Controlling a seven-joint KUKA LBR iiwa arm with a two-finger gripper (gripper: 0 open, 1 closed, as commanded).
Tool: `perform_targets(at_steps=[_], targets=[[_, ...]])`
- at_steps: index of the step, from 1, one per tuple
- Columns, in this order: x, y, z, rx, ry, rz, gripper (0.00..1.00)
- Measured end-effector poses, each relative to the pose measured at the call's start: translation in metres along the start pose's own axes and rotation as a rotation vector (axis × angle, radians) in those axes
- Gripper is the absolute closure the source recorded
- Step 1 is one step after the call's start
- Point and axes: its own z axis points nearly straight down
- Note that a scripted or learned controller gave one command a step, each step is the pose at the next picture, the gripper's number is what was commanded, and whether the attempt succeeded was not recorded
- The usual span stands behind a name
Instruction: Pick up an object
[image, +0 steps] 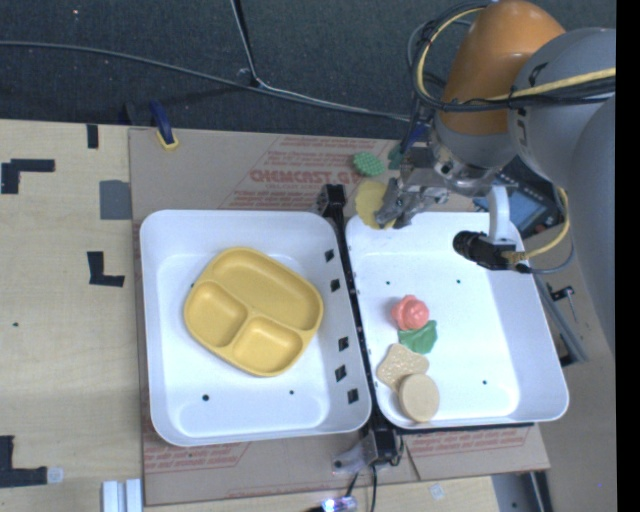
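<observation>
Gripper (392, 212) at right bin's (520, 330) far-left corner, pinching pale yellow rounded plastic piece (369, 201). Looks like lift step: needs straight raise clear of rim. Pink, green, tan pieces (412, 350) near front.

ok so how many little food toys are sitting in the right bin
4, clustered low in the right bin: a red toy, a green piece touching it, a tan cracker, and a round beige piece. The arm may hide more.
</observation>
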Motion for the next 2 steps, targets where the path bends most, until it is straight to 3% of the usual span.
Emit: perform_targets(at_steps=[2], targets=[[0.099,-0.029,0.028,0.002,-0.001,0.0,1.0]])
